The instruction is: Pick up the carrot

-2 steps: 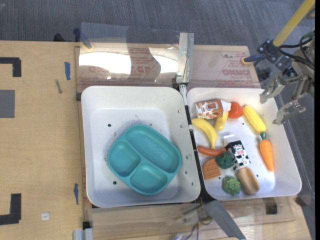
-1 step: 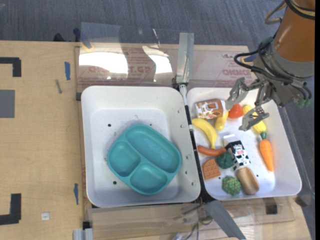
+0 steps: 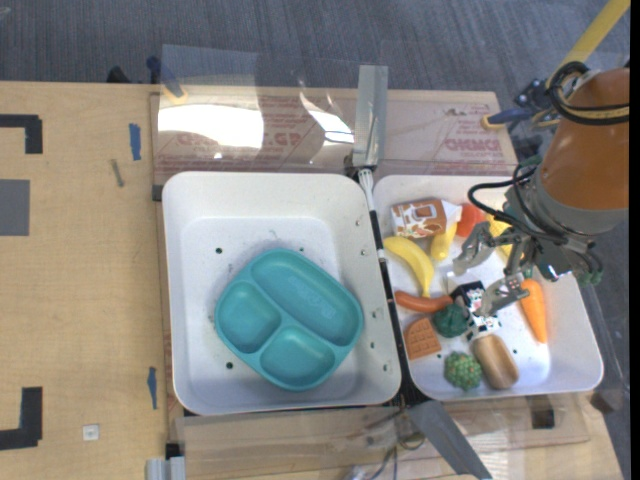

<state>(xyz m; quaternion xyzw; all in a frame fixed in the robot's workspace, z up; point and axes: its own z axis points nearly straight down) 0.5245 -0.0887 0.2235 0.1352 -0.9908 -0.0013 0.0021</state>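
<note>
One camera is fixed above the surface (image 3: 70, 268) and looks down on it at a slant, far enough back to take in both white bins whole. The left bin (image 3: 190, 218) sits near the middle of the frame and the right bin (image 3: 570, 358) toward the right edge. Grey floor (image 3: 300, 8) runs along the top, so the lens seems to tilt away from the near side. The arm (image 3: 590, 148) enters from the right, partly cut off by the frame.
</note>
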